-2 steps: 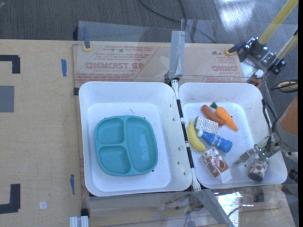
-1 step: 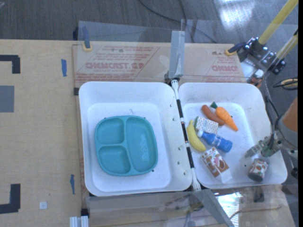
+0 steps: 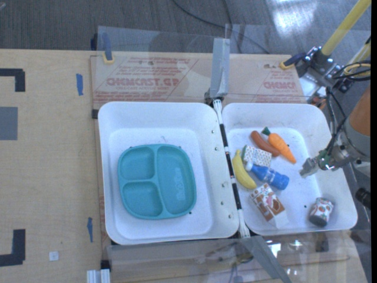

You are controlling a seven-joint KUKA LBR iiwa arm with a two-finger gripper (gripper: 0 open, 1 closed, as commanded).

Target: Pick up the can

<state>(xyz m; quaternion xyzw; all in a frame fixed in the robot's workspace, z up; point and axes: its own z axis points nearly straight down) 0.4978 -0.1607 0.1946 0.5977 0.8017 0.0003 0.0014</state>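
Across the left bin (image 3: 112,158), a teal divided plate (image 3: 156,181) is lying flat, taking up most of the floor. A grey divider (image 3: 220,69) is standing where the two bins meet, behind their far rims. Moving right, the right bin (image 3: 339,217) is holding a loose cluster: a yellow banana (image 3: 241,171) lying along the inner wall, a small patterned box (image 3: 257,156) beside it, a blue bottle (image 3: 270,176) lying on its side, a sausage (image 3: 262,142) and an orange carrot (image 3: 281,147) behind them, and a printed carton (image 3: 268,203) towards the near rim.

The can (image 3: 320,211) is sitting apart from that cluster, in the bin's near right corner, close to the rim. It seems to be tipped on its side, long axis running roughly from near-left to far-right, though it is too small to be sure. The gripper (image 3: 311,167) is hanging over the right part of the same bin, and the can is lying nearer the camera than it and slightly to the right, with open white floor between. Its fingers (image 3: 306,171) are appearing slightly apart and are clamping nothing. The coming move is probably a short shift towards the near rim, then a descent; the corner wall is leaving little room on the can's outer side.

The bins are resting on a pale wooden bench (image 3: 47,175), with cables trailing over grey floor (image 3: 147,5) beyond.
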